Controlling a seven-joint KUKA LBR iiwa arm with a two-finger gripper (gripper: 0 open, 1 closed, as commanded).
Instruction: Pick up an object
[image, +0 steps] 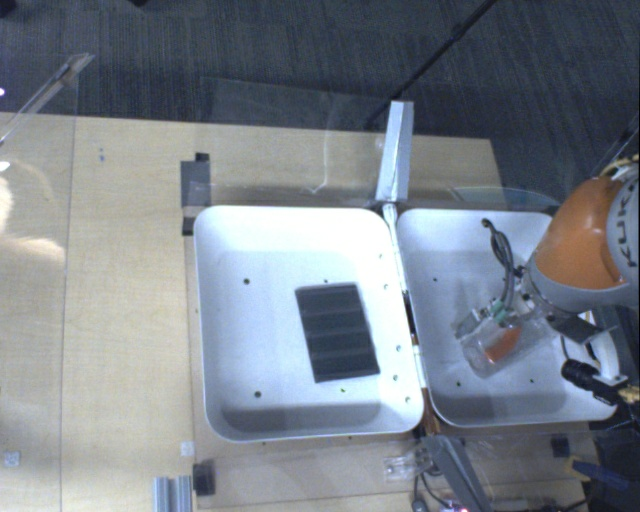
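Progress looks partial: the gripper (497, 325) is down inside the right bin (440, 250), at a clear plastic object with an orange part (497, 345) lying on the bin floor. Whether the fingers are open or closed on it, I cannot tell; nothing looks lifted yet. A dark ribbed rectangular pad (337, 332) lies in the left bin (230, 300), well apart. Grasping and lifting probably remain.

Arm (590, 245) enters from the right, orange band uppermost, wrist bent down and leftward. Gripper (497, 335) low, pointing lower-left. A black cable loops beside the wrist.
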